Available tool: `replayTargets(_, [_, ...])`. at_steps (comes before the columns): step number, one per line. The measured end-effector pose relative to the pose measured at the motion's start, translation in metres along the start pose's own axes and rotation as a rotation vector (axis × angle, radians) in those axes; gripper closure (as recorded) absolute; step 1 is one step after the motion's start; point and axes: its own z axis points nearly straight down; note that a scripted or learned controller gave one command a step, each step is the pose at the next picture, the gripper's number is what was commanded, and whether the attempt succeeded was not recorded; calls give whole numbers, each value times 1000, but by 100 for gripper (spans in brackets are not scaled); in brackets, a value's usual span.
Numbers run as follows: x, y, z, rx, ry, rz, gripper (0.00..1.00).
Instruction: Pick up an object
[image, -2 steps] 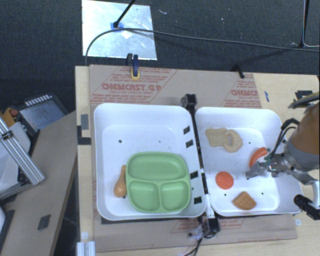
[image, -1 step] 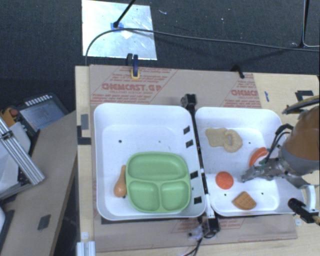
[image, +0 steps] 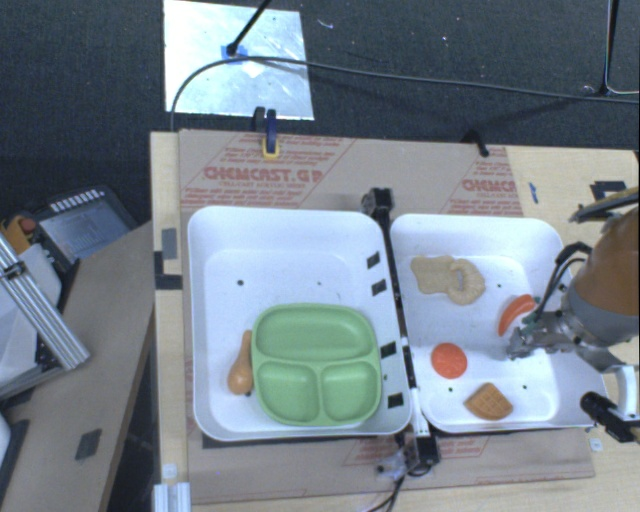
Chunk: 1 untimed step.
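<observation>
In the right bin, claw sits low beside the red-orange slice; its state cannot be told. Approach step, nothing seen held. Red disc lies left of claw. Next: settle over slice, close.

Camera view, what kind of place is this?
Probably a robot grasping test bench: two white bins on cardboard, toy food such as a green tray and a waffle, and a robot arm reaching in.
</observation>
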Motion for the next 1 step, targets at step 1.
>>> replayTargets(1, [-4, 2, -64, -3, -2, -1, 100])
